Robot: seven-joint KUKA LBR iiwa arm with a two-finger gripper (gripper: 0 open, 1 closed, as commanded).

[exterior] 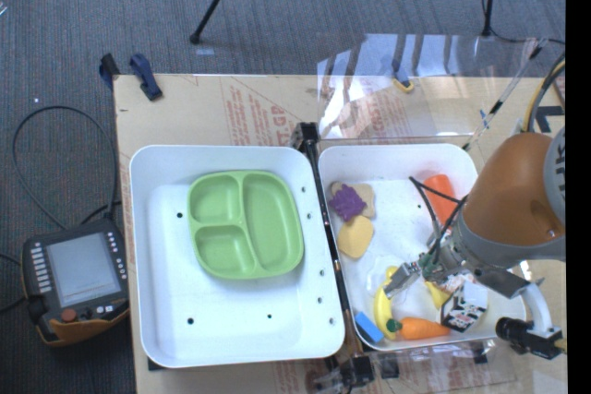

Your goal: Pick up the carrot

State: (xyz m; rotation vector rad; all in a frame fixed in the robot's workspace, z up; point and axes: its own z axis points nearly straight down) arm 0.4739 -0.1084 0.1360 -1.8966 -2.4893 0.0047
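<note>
Lying at the near edge of the right bin [462, 163]: carrot [422, 327], green end leftward, beside a banana [383, 307] and blue block [368, 327]. Hovering just above it, gripper [413, 275]; finger spread impossible to tell. Resting in the left bin [157, 328]: green divided plate [247, 223].

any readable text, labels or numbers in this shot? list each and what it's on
Red print on the cardboard sheet under the bins: seen upside down and blurred, cannot be read.
Black-and-white pattern on a small packet by the gripper: too small to read.
Screen of the handheld controller on the floor: no characters can be made out.
Nothing else carries text.
</note>
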